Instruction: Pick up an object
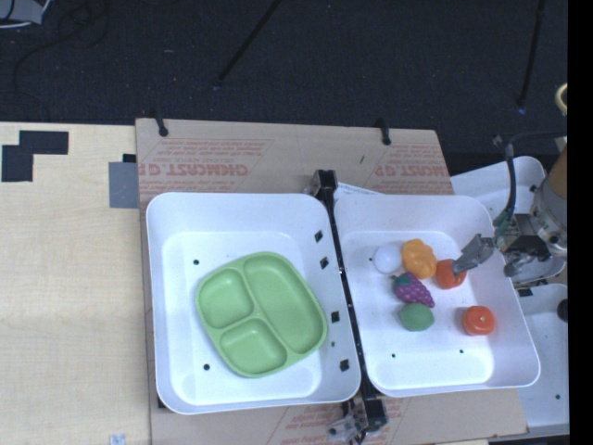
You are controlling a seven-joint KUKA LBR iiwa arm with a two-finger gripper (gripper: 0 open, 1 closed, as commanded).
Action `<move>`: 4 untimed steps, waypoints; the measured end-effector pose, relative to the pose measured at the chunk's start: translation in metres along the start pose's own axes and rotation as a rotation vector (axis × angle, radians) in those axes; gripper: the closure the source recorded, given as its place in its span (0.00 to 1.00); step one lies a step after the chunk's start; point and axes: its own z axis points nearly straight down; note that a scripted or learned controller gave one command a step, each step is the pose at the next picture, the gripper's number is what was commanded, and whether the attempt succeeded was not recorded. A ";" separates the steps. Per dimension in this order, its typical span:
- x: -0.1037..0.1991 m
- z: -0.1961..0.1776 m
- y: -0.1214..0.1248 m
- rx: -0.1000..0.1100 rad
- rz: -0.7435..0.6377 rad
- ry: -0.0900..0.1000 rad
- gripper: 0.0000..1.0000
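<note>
1. Two white bins side by side on the bench; left bin (pixel 176 239) bearing a green divided plate (pixel 260 314); right bin (pixel 463 360) bearing the small toy foods — the things to choose from.
2. Clustered near the middle of the right bin: a white ball (pixel 385 260), an orange pepper-like piece (pixel 419 259) just beside it, a purple grape bunch (pixel 413 291) below, a green round piece (pixel 416 317) under that; a red piece (pixel 448 274) to the right of the pepper, an orange-red tomato-like piece (pixel 478 320) standing apart.
3. Gripper (pixel 474 253) reaching in over the right rim, one dark finger just above and beside the red piece; cannot tell whether open or closed — nothing seen between the fingers.
4. Likely step: closing in on the red piece.
5. To do well: centre over the red piece before descending; keep clear of the pepper touching its left side; approach straight down, not at a slant; close only once both fingers straddle it; lift slowly, watching for a roll — round, smooth toys slip easily.
</note>
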 end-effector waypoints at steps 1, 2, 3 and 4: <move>0.000 -0.007 0.002 -0.011 -0.003 -0.002 0.00; -0.002 0.037 0.001 -0.007 -0.002 -0.001 0.00; -0.002 0.080 0.000 -0.008 -0.002 -0.001 0.00; -0.003 0.144 0.002 -0.006 -0.002 0.000 0.00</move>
